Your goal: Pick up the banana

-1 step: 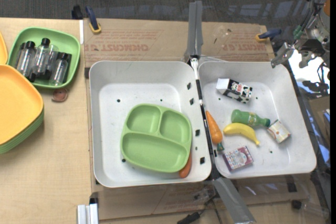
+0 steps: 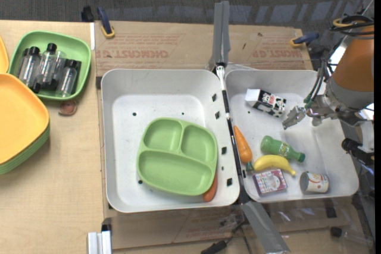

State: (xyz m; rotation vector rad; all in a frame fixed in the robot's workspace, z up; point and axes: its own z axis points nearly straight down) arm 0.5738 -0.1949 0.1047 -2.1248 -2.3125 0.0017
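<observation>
The banana [image 2: 273, 163] lies in the right bin [image 2: 262, 77], toward its front edge, curved with its ends turned down toward the front. Just behind it, touching or nearly so, lies a green bottle [image 2: 282, 149] on its side. In front of the banana sits a small pink packet [image 2: 270, 182], and to the right of that a tin can [image 2: 314, 182] on its side. A carrot [image 2: 241, 144] rests along the divider between the two bins, just left of the banana. Near the back of the right bin is a black-and-white carton [image 2: 267, 101].

The gripper [image 2: 296, 116] hangs over the right bin's far right part, well apart from the banana and behind it. It carries nothing between its fingers; whether they are spread or closed I cannot tell, as they are small and blurred here.

The left bin [image 2: 116, 128] holds a green divided plate [image 2: 177, 156], with what may be a second carrot [image 2: 209, 192] peeping from under its front right edge.
</observation>
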